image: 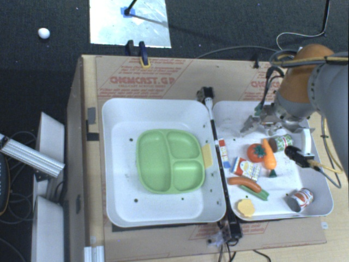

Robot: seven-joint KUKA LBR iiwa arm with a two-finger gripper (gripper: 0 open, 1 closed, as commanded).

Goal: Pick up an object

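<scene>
From the camera above the desk, the gripper (255, 123) hangs over the upper part of the right white bin (322, 203), its fingers spread apart with nothing between them. Below it lie a toy tomato (254, 152), an orange carrot (269, 153), a small carton (246, 169), a sausage (244, 183), a yellow disc (246, 207) and a tipped can (300, 198) — crowded together. The left white bin (117, 146) holds a green divided plate (169, 161).
</scene>
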